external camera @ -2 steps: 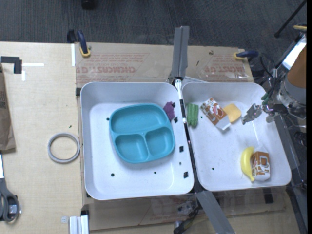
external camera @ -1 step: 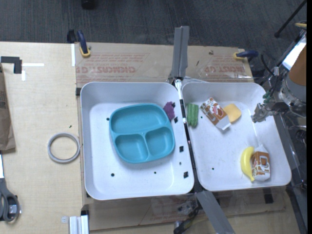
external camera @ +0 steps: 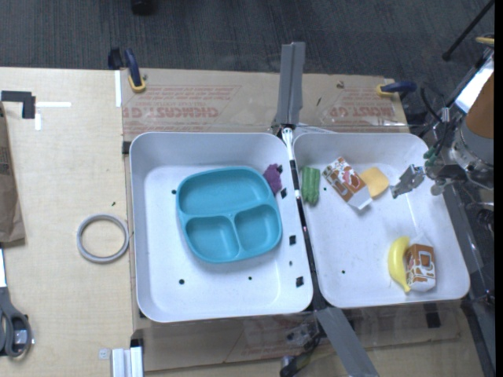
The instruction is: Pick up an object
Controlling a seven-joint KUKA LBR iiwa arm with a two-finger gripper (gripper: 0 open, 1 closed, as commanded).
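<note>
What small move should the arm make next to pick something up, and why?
Probably shift the tool a little leftward and down toward the orange block. The tool sits over the right bin beside that block with nothing between its fingers, and the block is the nearest item.

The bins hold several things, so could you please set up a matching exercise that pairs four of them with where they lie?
Things:
1. tray
2. banana
3. green item
4. pincer

Places:
A. near front corner of the right bin, beside a small carton
B. right bin, against the divider between the bins
C. middle of the left bin
D. over the right bin's right side, near the orange block

Pairs: 1-C, 2-A, 3-B, 4-D
</note>
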